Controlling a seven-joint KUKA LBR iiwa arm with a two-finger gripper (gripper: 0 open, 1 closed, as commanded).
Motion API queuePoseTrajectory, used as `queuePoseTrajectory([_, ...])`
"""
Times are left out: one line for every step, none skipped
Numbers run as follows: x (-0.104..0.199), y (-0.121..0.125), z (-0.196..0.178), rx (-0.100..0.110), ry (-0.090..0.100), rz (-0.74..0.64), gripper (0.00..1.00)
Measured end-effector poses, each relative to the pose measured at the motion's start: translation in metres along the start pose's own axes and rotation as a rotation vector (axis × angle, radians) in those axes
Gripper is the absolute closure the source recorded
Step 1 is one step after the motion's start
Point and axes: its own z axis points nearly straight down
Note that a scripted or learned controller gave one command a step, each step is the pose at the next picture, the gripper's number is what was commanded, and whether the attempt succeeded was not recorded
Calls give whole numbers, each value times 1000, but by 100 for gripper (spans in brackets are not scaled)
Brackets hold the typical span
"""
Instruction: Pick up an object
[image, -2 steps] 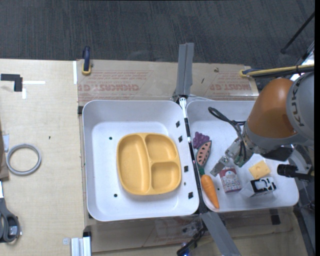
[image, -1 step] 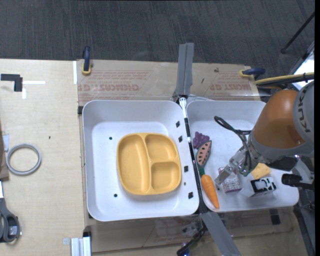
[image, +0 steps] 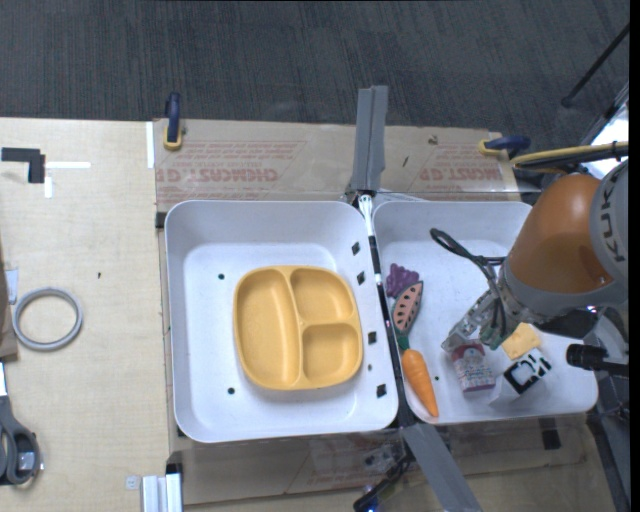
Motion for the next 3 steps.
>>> queuePoseTrajectory([21, 112, -92, -1, -1, 27, 100])
queuePoseTrajectory([61, 101, -91, 0, 0, -74, 100])
queuePoseTrajectory([97, 49, -91, 0, 1, 65, 100])
